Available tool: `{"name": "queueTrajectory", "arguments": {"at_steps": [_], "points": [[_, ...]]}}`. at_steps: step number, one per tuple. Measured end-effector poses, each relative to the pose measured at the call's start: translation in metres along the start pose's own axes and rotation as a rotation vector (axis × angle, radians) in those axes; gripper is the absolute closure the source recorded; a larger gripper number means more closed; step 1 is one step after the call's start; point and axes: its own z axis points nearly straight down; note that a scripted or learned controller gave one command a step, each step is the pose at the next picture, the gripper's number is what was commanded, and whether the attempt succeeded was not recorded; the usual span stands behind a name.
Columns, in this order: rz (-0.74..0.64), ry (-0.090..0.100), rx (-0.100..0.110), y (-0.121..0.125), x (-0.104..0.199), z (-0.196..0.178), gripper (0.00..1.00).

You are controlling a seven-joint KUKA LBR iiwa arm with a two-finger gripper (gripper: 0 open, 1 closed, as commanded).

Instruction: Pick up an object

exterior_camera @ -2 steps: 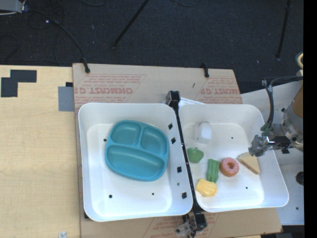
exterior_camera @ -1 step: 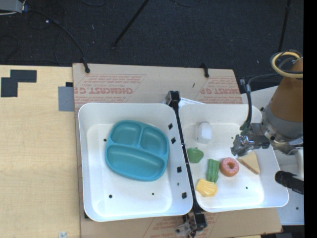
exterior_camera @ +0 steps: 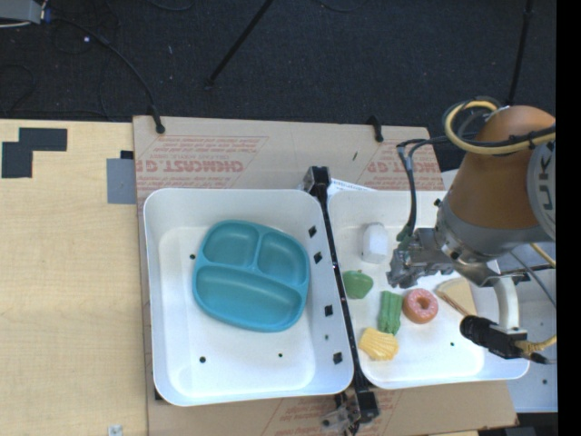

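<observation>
Look to the right of centre in the frame and you will find the gripper (exterior_camera: 406, 273) low over the right bin (exterior_camera: 436, 371), hanging from the grey arm with its orange band (exterior_camera: 495, 175) that comes in from the right edge. You cannot tell from this slant how the tool stands, released or clenched, because the dark mechanism hides its tips, and nothing shows between them. Just below the gripper lies a pink donut (exterior_camera: 420, 306), with a green stick-shaped toy (exterior_camera: 390, 312) touching its left side. To the left of those you see a green leaf-shaped piece (exterior_camera: 357, 285), close to the divider between the bins. Above that, toward the upper middle of the right bin, a white cylinder (exterior_camera: 375, 242) stands apart from the rest. A yellow piece (exterior_camera: 379, 344) rests below the green stick, near the bin's lower edge. A tan wedge (exterior_camera: 457, 295) lies right of the donut, partly under the arm. In the left bin (exterior_camera: 172, 352), at the centre of the frame, sits a teal divided plate (exterior_camera: 251, 275).
</observation>
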Motion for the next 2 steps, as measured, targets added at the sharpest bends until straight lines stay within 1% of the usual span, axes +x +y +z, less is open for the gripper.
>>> {"name": "queueTrajectory", "arguments": {"at_steps": [1,2], "points": [[0.001,-0.001,0.000,-0.007,0.058,0.001,1.00],[0.000,-0.002,-0.001,0.003,0.119,0.003,1.00]]}}
